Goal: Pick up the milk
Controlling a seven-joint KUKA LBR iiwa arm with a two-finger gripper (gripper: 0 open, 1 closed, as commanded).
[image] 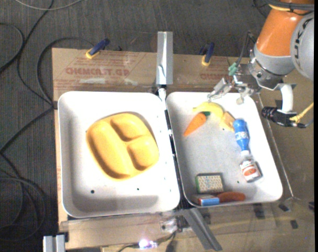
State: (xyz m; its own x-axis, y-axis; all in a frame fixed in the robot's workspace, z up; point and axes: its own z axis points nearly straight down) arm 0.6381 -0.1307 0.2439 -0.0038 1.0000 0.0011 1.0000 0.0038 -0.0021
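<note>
Milk [250, 169], one small carton, lies in the right bin [269, 140] just below the one blue bottle [241, 134]. We count one carrot [195, 123], one banana [210, 108] and one yellow tray [123, 145] in the left bin [70, 140]. The gripper [230, 88] hovers above the banana, fingers spread wide, holding nothing.

KUKA arm [285, 33], upper right of frame: rounded orange band over a pale grey segment, dark seam ring beneath. Thin metallic gripper [230, 88] with a small green fitting. White bracket, black connector and yellow cable at right edge.
</note>
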